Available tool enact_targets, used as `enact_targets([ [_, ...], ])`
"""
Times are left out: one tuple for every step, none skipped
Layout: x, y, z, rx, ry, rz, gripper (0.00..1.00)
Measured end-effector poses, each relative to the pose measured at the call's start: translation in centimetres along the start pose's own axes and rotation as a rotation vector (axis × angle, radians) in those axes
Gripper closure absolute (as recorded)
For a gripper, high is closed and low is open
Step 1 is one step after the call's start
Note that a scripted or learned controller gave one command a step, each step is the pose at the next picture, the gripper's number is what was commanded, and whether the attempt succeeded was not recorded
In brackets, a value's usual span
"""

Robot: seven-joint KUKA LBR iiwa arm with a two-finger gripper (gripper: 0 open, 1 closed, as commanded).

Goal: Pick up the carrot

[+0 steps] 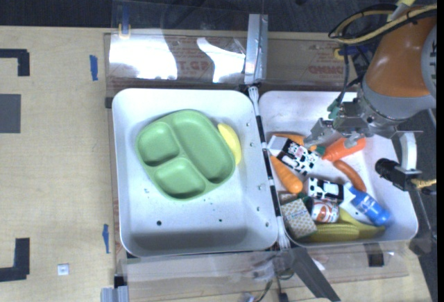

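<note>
Green, a divided plate (184, 153) lies in the left bin (132, 224) with a yellow piece (231, 141) touching its right edge. Across the divider, the right bin (291, 105) holds a crowd: an orange carrot (287, 175) by the left wall, a black-and-white cow toy (298, 156), a blue bottle (366, 207). The gripper (345, 128) hangs over a second carrot (343, 148) at the bin's upper right; whether it is clamped, I cannot tell.
</note>
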State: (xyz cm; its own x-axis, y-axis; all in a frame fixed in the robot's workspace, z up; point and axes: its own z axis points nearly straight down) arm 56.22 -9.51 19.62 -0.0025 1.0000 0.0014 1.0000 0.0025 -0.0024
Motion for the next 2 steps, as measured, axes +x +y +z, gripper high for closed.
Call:
enact_targets([
  [-1.34, 7.01, 9.38, -0.005, -0.002, -0.094, 0.00],
  [-0.79, 6.44, 10.34, -0.007, -0.002, -0.155, 0.00],
])
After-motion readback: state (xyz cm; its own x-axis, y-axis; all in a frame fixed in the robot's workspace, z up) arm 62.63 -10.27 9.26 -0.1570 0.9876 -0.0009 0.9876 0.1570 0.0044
